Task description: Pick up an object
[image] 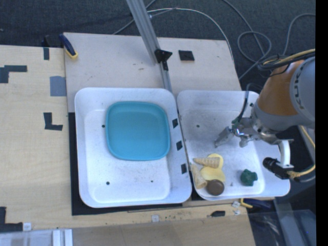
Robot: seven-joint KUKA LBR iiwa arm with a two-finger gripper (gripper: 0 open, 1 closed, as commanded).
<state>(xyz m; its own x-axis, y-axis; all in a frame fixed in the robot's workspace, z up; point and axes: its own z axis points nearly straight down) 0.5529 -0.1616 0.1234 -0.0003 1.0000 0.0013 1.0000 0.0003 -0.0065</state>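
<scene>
Camera view: yellow toy pile (pixel 209 172) lies just below fingers (pixel 223 136)

My claw (pixel 233 136) hangs over the right white bin (pixel 205 104) on the tan bench (pixel 31 152). The left white bin (pixel 92 188) sits well to my claw's left, touching the right one. A blue-and-yellow clamp (pixel 68 46) lies far beyond that.
</scene>
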